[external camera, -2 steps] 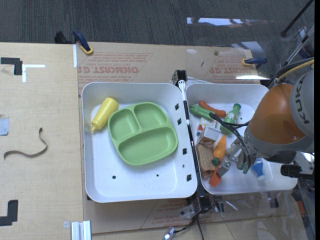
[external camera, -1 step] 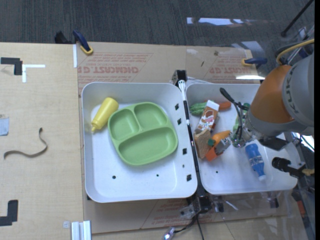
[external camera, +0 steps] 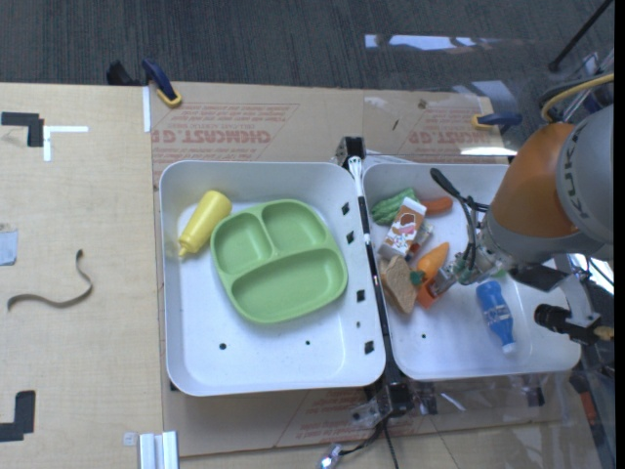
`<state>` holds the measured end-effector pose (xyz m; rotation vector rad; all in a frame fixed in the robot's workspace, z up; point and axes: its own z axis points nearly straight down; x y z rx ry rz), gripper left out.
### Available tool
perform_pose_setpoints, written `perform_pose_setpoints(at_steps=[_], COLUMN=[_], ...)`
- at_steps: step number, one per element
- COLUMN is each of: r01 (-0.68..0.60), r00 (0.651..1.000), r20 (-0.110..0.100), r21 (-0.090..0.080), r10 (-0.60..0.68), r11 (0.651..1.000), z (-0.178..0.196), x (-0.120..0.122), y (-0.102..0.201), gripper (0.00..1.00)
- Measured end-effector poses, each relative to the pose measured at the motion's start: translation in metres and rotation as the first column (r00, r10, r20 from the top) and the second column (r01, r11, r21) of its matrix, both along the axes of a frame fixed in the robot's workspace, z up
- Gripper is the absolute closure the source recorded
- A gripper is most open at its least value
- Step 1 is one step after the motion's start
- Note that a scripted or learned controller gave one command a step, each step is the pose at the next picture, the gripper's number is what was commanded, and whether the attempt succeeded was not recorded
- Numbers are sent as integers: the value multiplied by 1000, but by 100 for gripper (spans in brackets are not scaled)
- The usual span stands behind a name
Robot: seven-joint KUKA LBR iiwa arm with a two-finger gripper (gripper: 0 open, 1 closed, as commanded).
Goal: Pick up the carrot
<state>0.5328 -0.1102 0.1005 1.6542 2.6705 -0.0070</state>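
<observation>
Jaws: cannot tell whether wide or narrow, tips too small and dark against the clutter. Gripper (external camera: 453, 276) low inside the right bin (external camera: 459, 362), about mid-bin, tip right at the lower right side of the carrot (external camera: 434, 260). Contact or grasp not confirmable from this angle.

Carrot: right bin, left half, orange body lying at a slant with the upper end pointing to the far right corner, bit of green at its lower left end. Touching or overlapping a brown bread slice (external camera: 398, 285) on its left, which sits close to the bin's left wall.

Rest of right bin:
- small white and red carton (external camera: 405, 230) just beyond the carrot, toward the far left corner
- green vegetable (external camera: 390, 206) at the far left corner
- small orange piece (external camera: 440, 204) near the far edge, well apart from the carrot
- blue bottle (external camera: 495, 314) in the right half, near the front edge, lying on its side, apart from the carrot

Left bin (external camera: 254, 369): green divided plate (external camera: 280, 260) roughly central, yellow bottle (external camera: 203, 221) lying by the far left corner, touching the plate's rim or very nearly so

Grey arm (external camera: 562, 189) with orange band entering over the right bin's right edge
</observation>
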Motion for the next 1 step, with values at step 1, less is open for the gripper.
perform_pose_setpoints(at_steps=[1], r01=[-115], r00=[993], r20=[2], r21=[2], r10=[115], r11=[993], z=[91], x=[31], y=[140], gripper=[100])
